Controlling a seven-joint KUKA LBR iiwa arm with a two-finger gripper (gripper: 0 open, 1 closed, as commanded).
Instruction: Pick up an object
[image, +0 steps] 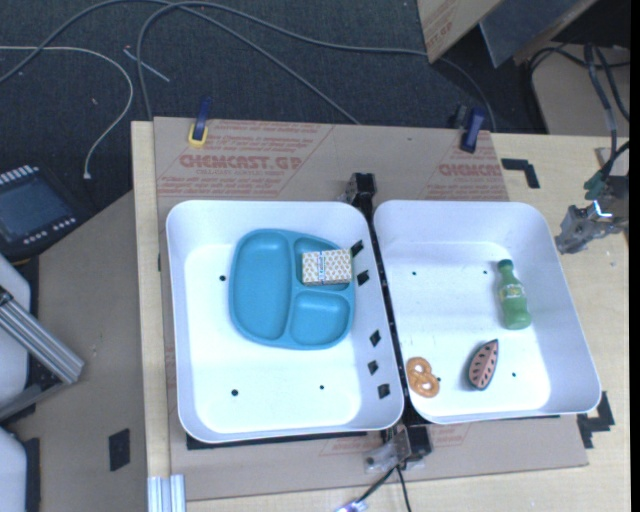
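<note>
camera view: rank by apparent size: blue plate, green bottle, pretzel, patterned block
1. blue plate, the largest by far.
2. green bottle.
3. patterned block, close to the bottle in area, so ranks 2 and 3 are unsure.
4. pretzel, the smallest.

Two white bins: left bin (200, 300), right bin (560, 300). Sky-blue divided plate (275, 290) in left bin. On plate, small block (327, 266), white with pale yellow-green speckled pattern. Right bin: green bottle (513, 296) with yellow label band; orange-brown pretzel (423, 378); reddish-brown slice (483, 364), dark seed spots, green edge. Tan bench board (270, 160), faded red lettering. Blue clamps (472, 128) at back.
</note>
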